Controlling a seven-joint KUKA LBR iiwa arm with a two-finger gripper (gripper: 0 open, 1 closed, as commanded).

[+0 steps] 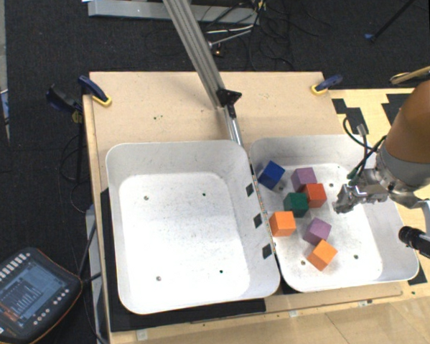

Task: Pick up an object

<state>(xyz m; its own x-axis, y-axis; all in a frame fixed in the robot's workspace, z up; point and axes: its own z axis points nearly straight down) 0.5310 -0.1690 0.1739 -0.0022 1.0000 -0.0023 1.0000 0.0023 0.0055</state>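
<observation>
The right bin (392, 266) holds several small blocks. A blue cube (271, 175) lies at the upper left, with a purple cube (304, 177), a red-orange cube (316, 194) and a dark green cube (297, 203) bunched just right of it. Lower down sit an orange cube (282, 222), a second purple cube (318, 230) and another orange cube (323, 255). My gripper (344, 200) hangs over the right bin, a little right of the red-orange cube, pointing left. Nothing shows between its fingers.
The left bin (128, 165) lies beside the right one on the wooden bench. A metal pole (202, 57) slants down to the gap between the bins. Clamps (96, 91) mark the bench's back corners. A teach pendant (27, 292) rests at lower left.
</observation>
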